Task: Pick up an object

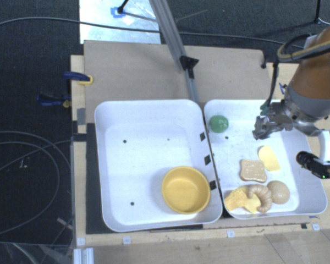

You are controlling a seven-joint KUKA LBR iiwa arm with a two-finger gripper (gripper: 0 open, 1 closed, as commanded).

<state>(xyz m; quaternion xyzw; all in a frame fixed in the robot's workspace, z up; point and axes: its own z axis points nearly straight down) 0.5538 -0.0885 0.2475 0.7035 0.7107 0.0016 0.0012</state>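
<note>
Objects for picking lie in two shallow white plastic bins set side by side on the bench. Starting at the left, the left bin (115, 147) holds a round yellow plastic bowl (186, 189), upright, near its front right corner. Past the divide, the right bin (302, 202) has a small green ball (218, 124) near its back left corner. Toward the front sits a tan toast-shaped slice (253, 171), and just in front of it a cluster: a yellow wedge-like piece (237, 199), a beige curled croissant-like piece (262, 196) and a rounded tan bun-like piece (279, 191), all touching or nearly so. A pale yellow flat slice (269, 158) lies just right of the toast. The dark metal two-finger gripper (262, 131) hangs over the right bin, just behind that pale slice; whether it is spread or closed I cannot tell
</note>
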